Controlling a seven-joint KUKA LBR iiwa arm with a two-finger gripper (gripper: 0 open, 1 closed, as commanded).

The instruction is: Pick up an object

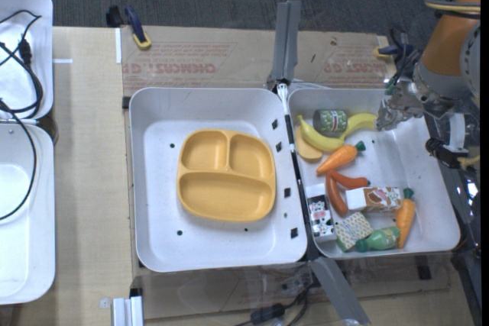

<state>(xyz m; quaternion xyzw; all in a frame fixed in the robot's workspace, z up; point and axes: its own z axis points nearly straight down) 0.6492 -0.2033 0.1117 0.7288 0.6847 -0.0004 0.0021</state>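
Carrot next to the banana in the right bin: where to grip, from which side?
Grip the carrot mid-body, coming straight down, fingers closing across its narrow width. It lies flat and slanted, green top up-right, tip down-left. The banana crowds its upper-left side and a red sausage-like piece sits just below, so the thicker half toward the green top likely leaves the most room. The gripper is above-right.

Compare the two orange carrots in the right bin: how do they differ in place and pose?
The upper carrot lies mid-bin just below the banana, slanting with its green top up and to the right; the lower carrot sits near the bin's right wall, closer to upright, green top uppermost. The upper carrot looks longer. The lower carrot lies beside the white carton; the upper one lies above it. Both are orange with green tops.
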